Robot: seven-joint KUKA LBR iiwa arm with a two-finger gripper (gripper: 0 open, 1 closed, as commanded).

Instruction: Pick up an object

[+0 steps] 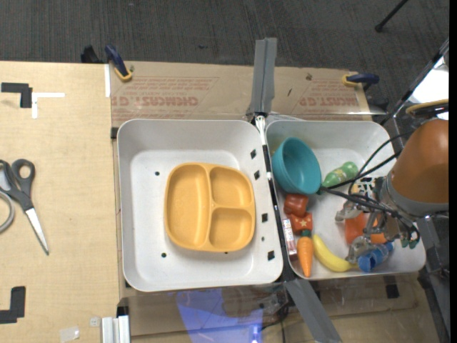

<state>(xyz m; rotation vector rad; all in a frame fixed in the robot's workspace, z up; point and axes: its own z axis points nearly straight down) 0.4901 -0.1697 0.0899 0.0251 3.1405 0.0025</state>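
Yellow banana (330, 254), one carrot (305, 256), perhaps one bowl (297, 166)

Beyond my reach, dark grey carpeted floor (178, 13) runs along the top. A pale wooden surface (57, 191) lies left, bearing grey-handled scissors (25, 199); brown printed cardboard (178, 95), held by blue clamps (118, 61), lies behind.

Two bins side by side. Left bin (136, 213): divided plate (210, 207) at centre. Right bin (325, 128): bowl (296, 165) at rear left; carrot (305, 255) and banana (330, 255) along front edge. Scissors (26, 199) lie on bench, far left.
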